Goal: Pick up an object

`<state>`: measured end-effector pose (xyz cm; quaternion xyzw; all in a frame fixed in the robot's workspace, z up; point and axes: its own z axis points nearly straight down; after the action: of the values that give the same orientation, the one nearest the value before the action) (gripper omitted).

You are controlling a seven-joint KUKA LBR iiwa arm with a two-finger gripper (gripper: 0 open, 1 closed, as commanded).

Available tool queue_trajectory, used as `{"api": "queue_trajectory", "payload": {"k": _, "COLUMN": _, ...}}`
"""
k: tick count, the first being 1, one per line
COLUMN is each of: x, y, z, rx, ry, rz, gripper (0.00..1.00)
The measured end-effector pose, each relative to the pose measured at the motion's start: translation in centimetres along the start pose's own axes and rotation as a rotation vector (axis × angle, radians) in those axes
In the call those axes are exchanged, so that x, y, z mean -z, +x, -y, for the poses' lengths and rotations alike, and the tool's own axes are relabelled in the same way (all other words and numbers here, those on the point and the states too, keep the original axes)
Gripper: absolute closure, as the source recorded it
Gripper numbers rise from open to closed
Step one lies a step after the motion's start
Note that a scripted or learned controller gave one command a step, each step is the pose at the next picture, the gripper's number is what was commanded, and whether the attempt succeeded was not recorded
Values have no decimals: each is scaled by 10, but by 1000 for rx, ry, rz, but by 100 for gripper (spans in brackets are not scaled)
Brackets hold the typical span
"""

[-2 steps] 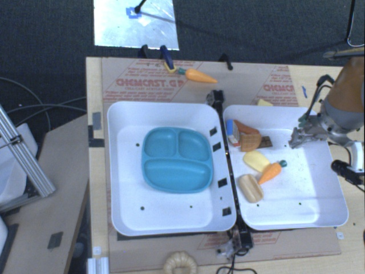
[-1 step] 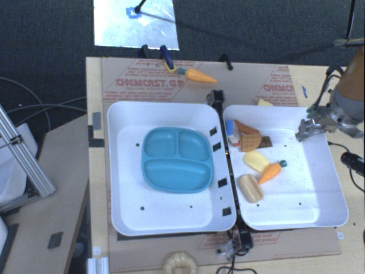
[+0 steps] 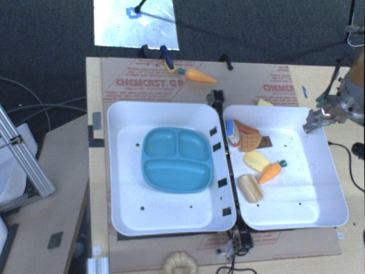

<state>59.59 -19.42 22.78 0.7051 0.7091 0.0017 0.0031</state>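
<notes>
Nearest the camera, at the bottom edge of the view, a pale braided ring (image 3: 182,263) lies on the bench in front of the two bins. Just above it, the right bin (image 3: 319,207) holds a cluster of toy food near its left wall: a tan bread-like piece (image 3: 250,188) lowest, a toy carrot (image 3: 271,172) with a green tip tilted beside it, a yellow piece (image 3: 256,161) touching the carrot's upper left, then a waffle-like brown piece (image 3: 251,142) and a small white-and-blue item (image 3: 232,132) against the wall. The gripper (image 3: 315,122) hangs over that bin's upper right corner, well apart from the cluster; whether its fingers are spread or closed cannot be told, and nothing visible sits between them. The left bin (image 3: 122,153) carries a blue divided plate (image 3: 175,159). Beyond the bins, a second carrot (image 3: 198,76) rests on the cardboard.
</notes>
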Motion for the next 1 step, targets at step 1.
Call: {"api": "queue_trajectory", "payload": {"k": 1, "x": 9, "y": 53, "z": 14, "rx": 3, "ry": 5, "rz": -3, "gripper": 100}}
